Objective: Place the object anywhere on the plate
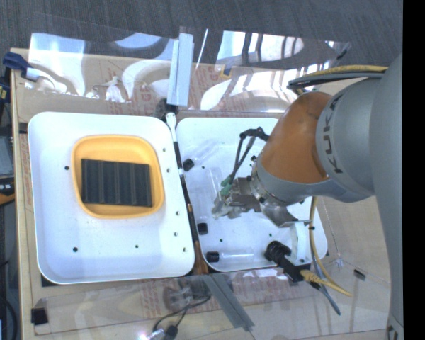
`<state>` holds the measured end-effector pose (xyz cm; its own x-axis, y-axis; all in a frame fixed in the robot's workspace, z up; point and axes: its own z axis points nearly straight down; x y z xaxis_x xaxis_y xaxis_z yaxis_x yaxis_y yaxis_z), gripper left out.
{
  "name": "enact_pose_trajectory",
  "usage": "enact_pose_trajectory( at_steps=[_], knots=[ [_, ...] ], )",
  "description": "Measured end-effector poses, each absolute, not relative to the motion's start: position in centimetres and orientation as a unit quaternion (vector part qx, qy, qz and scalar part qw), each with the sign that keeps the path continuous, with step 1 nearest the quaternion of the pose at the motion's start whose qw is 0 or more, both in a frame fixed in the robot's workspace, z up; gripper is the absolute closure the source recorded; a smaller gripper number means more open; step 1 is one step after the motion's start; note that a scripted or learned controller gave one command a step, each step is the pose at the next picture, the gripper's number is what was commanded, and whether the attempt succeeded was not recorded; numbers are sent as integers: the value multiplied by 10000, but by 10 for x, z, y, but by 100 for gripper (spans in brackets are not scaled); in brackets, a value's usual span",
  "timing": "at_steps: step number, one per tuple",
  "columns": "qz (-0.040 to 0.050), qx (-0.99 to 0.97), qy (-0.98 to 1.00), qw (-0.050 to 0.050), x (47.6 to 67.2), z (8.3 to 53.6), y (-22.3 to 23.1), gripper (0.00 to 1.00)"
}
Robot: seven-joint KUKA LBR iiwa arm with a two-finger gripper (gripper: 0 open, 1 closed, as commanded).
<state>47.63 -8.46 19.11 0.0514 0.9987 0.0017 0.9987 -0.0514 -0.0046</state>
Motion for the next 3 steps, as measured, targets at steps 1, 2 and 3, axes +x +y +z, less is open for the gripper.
enact_pose_trajectory(
  at_steps=[1,2,3],
  knots=[
    [11,-7033,-7109,20,516,191,-63,100],
    [11,-6692,-7431,17,554,191,-2,100],
    [11,-6691,-7431,17,554,191,-2,0]
  ],
)
